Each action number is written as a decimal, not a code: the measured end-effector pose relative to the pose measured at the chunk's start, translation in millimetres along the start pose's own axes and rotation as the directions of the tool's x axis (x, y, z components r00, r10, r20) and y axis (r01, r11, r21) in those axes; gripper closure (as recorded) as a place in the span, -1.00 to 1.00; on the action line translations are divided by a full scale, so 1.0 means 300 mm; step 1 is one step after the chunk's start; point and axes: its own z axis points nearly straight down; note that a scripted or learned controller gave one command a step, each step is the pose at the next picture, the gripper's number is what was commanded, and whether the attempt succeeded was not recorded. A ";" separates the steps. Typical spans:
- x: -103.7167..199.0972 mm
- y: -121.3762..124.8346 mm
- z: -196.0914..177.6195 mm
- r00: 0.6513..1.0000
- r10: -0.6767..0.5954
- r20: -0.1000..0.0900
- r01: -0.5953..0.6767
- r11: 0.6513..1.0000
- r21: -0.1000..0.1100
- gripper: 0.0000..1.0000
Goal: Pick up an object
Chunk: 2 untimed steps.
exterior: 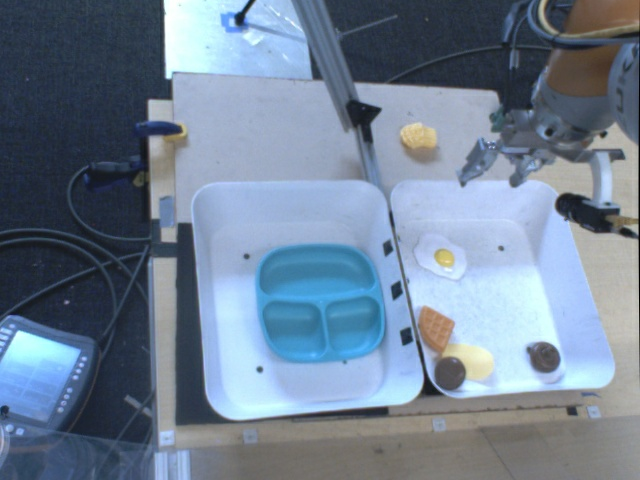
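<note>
Toy fried egg in the right bin looks light, thin, stiff and slick, best pinched across its raised yolk, while the end effector hangs spread and empty above the bin's far rim.

Looked down at a slant from one fixed camera above the bench, from its near side, far enough back to take in both white bins and surrounding floor.
</note>
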 end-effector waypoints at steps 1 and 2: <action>0.021 -0.010 0.202 1.000 0.001 -0.001 -0.001 1.000 0.001 -1.00; 0.011 0.017 0.360 1.000 0.000 0.000 0.000 1.000 0.001 -1.00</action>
